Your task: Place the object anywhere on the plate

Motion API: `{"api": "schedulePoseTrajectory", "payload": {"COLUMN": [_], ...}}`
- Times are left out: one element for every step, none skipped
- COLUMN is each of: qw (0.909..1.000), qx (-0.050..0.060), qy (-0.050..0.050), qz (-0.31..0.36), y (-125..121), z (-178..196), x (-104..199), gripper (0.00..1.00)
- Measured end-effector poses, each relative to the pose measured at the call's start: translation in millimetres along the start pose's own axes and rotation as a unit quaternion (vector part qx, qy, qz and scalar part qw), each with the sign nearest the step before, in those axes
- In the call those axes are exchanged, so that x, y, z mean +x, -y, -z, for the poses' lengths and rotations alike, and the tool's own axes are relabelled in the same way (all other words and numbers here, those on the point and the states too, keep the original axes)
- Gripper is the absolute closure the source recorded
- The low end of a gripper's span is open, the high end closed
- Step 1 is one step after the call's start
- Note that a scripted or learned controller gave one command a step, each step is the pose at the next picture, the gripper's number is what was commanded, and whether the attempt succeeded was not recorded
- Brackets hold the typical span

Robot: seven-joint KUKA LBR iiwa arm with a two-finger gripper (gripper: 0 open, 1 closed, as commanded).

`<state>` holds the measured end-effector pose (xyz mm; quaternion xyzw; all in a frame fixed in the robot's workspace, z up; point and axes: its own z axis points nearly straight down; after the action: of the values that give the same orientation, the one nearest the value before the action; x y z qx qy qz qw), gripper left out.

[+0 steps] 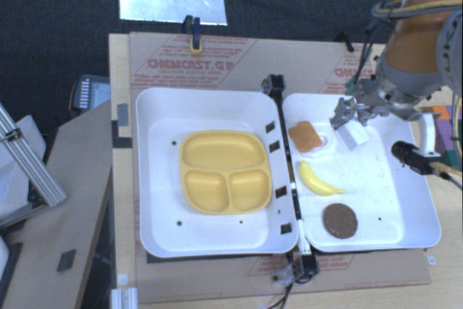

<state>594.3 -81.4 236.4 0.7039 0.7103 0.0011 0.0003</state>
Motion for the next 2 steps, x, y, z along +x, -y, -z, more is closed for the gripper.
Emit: {"api": "schedulePoseTrajectory", "payload": {"qw": [1.0000,1.0000], "qx": [0.000,0.000], "qy": [0.000,-0.001], "qz": [0.000,0.001], "y": [-1,-7], "z": [-1,4], "x": [52,108], "gripper": [1.00,1.00]}}
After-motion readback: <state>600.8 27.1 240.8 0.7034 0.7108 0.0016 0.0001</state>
